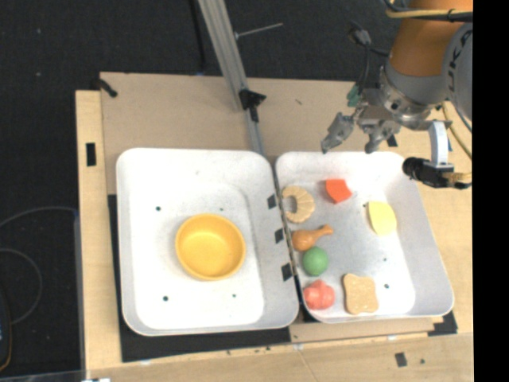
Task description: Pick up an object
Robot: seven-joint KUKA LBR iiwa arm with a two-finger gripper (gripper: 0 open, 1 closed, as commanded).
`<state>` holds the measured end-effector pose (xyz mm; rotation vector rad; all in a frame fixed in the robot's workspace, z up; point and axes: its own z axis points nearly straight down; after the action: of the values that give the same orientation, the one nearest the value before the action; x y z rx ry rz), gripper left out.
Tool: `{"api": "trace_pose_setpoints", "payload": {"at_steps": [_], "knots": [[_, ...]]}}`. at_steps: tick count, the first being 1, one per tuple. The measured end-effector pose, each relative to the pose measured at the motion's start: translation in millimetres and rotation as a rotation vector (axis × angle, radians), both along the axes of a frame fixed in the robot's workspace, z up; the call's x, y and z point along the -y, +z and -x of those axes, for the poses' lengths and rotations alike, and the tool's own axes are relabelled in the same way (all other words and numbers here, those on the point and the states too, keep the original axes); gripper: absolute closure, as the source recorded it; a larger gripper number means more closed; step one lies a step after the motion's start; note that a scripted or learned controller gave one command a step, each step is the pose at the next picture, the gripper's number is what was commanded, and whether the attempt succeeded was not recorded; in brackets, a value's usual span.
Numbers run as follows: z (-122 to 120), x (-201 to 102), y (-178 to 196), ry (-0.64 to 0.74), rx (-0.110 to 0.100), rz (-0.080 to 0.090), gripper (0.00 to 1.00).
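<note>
**Toy food in the right bin, gripper spread above its far edge**

Nearest the camera, a red tomato (pixel 319 295) and a slice of toast (pixel 360 294) lie at the right bin's (pixel 421 245) front. Behind them sit a green ball (pixel 316 260), a drumstick (pixel 311 236), a yellow piece (pixel 382 217), a round pastry (pixel 298 204) and an orange block (pixel 337 190). A yellow bowl (pixel 210 247) rests in the left bin (pixel 151 181). The gripper (pixel 355 138) hangs over the right bin's far rim, fingers apart, holding nothing.

Arm (pixel 429 30) cut off at top edge
</note>
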<state>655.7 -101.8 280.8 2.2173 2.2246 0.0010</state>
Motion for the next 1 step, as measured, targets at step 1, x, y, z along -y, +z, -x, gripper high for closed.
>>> {"api": "trace_pose_setpoints", "payload": {"at_steps": [1], "knots": [[0.0,0.1,0.0,0.000,0.000,0.000,0.00]]}}
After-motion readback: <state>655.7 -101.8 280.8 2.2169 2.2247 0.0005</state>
